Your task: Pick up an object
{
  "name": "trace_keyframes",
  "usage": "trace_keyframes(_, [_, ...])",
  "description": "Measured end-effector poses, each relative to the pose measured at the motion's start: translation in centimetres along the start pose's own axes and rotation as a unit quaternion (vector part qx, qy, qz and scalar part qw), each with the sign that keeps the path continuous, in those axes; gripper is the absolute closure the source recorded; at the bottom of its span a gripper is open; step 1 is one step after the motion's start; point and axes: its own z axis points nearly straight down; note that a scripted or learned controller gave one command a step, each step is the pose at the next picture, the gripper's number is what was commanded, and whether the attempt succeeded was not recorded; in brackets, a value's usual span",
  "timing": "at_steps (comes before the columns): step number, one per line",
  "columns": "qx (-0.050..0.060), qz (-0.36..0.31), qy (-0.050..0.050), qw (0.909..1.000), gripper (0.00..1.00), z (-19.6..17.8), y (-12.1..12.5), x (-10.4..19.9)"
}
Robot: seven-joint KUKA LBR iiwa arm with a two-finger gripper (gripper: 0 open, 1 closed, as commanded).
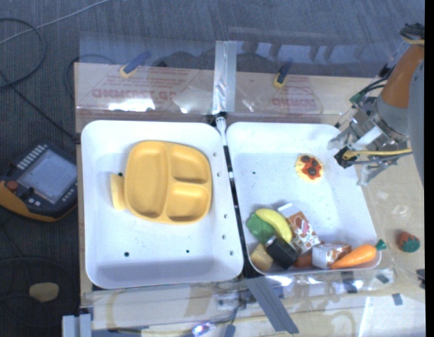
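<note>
My gripper (352, 167) hangs over the right rim of the right bin (273, 142), open, with nothing between its fingers. A small round toy pizza (310, 167) lies alone on the bin floor just left of it. Along the front of the bin sits a pile: a yellow banana (273, 221) on a green toy (257, 225), a red-and-white carton (303, 232), a black block (281, 251), and an orange carrot (355, 255) at the front right corner.
The left bin (104, 251) holds a yellow divided plate (168, 181). A red and green toy (408, 242) lies on the bench outside the right bin. A teach pendant (41, 181) rests on the floor at left.
</note>
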Motion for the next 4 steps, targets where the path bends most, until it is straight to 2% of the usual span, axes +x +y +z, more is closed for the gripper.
trace_keyframes(1, [0.002, 0.167, 0.001, 0.986, 0.0, 3.0, -2.1, -3.3])
trace_keyframes(2, [0.001, 0.165, 0.0, 0.9863, 0.0, 5.4, -5.4, 3.9])
trace_keyframes(3, [0.0, 0.159, 0.0, 0.9873, 0.0, -6.1, -4.9, -4.4])
trace_keyframes(4, [0.002, 0.158, -0.002, 0.9874, 1.0, -6.8, -4.9, -4.4])
